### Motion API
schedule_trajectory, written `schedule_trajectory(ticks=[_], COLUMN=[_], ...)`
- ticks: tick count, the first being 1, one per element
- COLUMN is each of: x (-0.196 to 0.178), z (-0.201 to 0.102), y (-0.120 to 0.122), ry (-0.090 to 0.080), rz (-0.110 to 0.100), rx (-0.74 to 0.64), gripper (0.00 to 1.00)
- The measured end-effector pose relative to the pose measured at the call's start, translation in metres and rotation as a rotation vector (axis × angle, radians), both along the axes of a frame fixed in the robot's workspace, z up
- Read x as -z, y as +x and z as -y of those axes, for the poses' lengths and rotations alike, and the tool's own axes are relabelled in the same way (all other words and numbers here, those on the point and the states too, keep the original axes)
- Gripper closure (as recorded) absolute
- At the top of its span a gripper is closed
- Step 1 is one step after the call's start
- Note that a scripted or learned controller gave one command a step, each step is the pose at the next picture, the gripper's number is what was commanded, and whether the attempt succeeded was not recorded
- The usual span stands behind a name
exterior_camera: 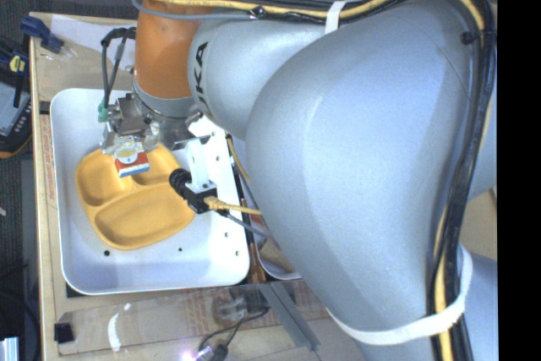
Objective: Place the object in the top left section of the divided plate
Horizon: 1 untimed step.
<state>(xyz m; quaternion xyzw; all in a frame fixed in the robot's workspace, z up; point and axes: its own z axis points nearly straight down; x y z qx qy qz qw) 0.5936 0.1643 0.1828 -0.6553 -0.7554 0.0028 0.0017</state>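
- The arm [355, 148] reaches in from the right and covers most of the right bin; a sliver of that bin's rim [275, 270] shows under the arm.
- Its orange band [165, 38] sits over the far edge of the left bin [152, 275].
- The plate [127, 199], yellow and divided, lies in the left bin, toward the bin's left edge and about midway between its near and far edges.
- The plate's large section [139, 220] faces the bin's near edge; two smaller sections lie on the side toward the far edge.
- The gripper [127, 135] hangs over the plate's far edge, above the smaller sections.
- Whether the gripper is clamped or released cannot be told: its tips are hidden by its own body.
- The object [131, 161], small with white, red and blue on it, sits just below the gripper at the plate's small sections, touching or almost touching the gripper's underside.
- Which small section the object lies in cannot be told for sure; it looks to sit near the divider between them.
- A black fitting [182, 182] on a white bracket [211, 173] stands by the plate's right edge.
- A yellow cable [254, 8] runs along the arm's top.
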Motion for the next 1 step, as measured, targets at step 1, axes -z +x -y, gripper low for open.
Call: schedule_trajectory(ticks=[1], x=[-0.0004], z=[0.0001], y=[0.0002], ry=[0.0], rz=[0.001], rx=[0.0], gripper=[0.0])
